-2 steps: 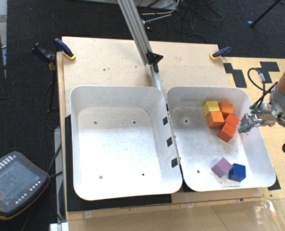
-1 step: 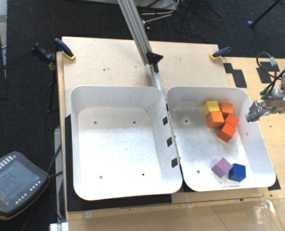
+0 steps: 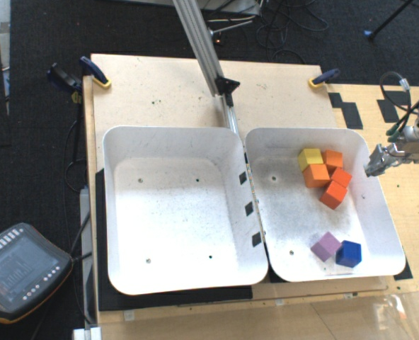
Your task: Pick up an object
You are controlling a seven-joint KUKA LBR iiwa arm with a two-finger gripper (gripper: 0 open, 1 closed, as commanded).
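- The bench (image 3: pixel 280 76) carries two white bins side by side; the left bin (image 3: pixel 124 154) has only dark specks on its floor, and the right bin (image 3: pixel 280 257) holds all the loose blocks.
- The gripper (image 3: pixel 376 163) sits at the right bin's right rim, near its far right corner, just outside or over the wall; nothing is seen in its grasp, and I cannot tell its state from this slant.
- Nearest to it, towards the bin's middle, is a tight cluster: a yellow block (image 3: pixel 311 158), and three orange blocks (image 3: pixel 329 178) touching one another in a run slanting from the far side towards the near right.
- Well apart from the cluster, near the bin's front right corner, a purple block (image 3: pixel 326 246) lies just beside a blue block (image 3: pixel 349 253).
- My judgement: the orange run is the closest target, lying straight inward from the gripper across the rim.
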